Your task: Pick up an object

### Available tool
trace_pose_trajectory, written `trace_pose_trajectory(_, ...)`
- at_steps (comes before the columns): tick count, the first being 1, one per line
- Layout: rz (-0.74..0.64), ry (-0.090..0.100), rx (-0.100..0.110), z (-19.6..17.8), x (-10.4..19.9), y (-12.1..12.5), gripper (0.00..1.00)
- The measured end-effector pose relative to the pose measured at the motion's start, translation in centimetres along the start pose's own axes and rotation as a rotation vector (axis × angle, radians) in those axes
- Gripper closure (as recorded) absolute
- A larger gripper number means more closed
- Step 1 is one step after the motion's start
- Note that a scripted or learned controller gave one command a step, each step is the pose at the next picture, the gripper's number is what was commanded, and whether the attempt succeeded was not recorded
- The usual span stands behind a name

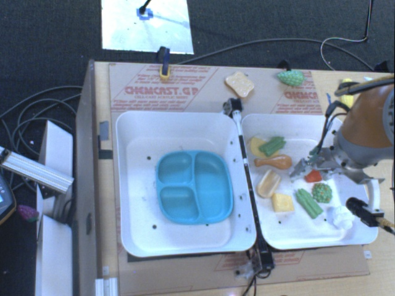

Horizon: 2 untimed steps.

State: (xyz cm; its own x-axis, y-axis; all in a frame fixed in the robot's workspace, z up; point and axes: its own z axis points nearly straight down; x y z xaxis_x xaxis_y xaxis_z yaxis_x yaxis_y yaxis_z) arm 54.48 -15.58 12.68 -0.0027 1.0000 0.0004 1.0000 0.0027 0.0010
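Note:
The right white bin (pixel 290 242) holds several toy foods: a yellow piece (pixel 256 145), a green pod (pixel 272 145), an orange drumstick (pixel 274 162), a tan slice (pixel 268 182), a yellow cube (pixel 282 202), a green stick (pixel 308 203), a broccoli floret (pixel 321 193), a white crumpled piece (pixel 339 217) and a small red piece (pixel 314 177). My gripper (pixel 303 167) hangs low over the middle of this bin, right of the drumstick and just up-left of the red piece. The arm hides part of the bin's right side.
The left bin (pixel 139 134) carries a blue divided plate (pixel 194 186). On the cardboard behind the bins lie a toast slice (pixel 239 84), a green knobbly toy (pixel 291 78) and a yellow-and-blue clamp (pixel 164 63). A black-clipped divider (pixel 242 147) runs between the bins.

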Motion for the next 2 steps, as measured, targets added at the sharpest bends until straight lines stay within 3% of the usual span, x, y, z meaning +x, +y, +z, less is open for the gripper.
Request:
trace_pose_trajectory(1,-0.001,0.000,-0.001,4.3,3.6,7.5,0.00)
trace_pose_trajectory(2,-0.003,0.001,0.016,4.5,2.9,12.1,0.00)
